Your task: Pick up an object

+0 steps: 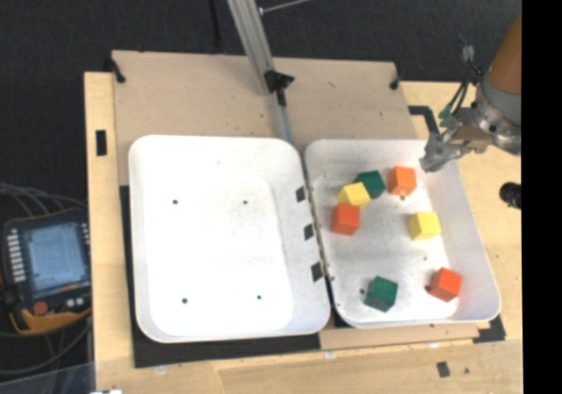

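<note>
**Two white bins on a wooden bench**

The bench [101, 208] is pale wood, with a tan board [202, 94] laid across its far part. Side by side on it sit two shallow white bins, their inner edges touching or nearly so, joined by small dark clips. The left bin [219, 155] is the larger. The right bin [470, 243] reaches close to the bench's near right corner. A dark mat [140, 353] shows under the left bin along its near and left edges.

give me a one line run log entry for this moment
pincer above right bin upper right rim | nothing seen held | six cubes in right bin | nearest: orange cube | pick pending
</note>
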Robot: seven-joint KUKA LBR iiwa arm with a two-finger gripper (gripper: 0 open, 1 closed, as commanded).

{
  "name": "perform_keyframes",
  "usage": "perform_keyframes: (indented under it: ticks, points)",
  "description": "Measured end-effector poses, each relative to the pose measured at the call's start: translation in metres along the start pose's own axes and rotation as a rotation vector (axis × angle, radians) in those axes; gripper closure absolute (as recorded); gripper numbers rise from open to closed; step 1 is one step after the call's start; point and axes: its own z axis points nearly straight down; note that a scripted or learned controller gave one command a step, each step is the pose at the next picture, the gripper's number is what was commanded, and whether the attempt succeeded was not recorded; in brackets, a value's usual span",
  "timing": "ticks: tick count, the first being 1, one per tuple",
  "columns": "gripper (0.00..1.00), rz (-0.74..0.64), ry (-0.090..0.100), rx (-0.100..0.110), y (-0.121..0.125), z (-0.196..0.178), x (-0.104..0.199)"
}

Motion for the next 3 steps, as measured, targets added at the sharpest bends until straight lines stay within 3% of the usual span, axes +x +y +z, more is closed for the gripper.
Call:
perform_keyframes:
  ticks: [1, 3]
  points:
    - [1.0, -0.002, 0.001, 0.002, 0.001, -0.038, -0.001]
    - [1.0, -0.001, 0.002, 0.009, -0.027, -0.01, 0.084]
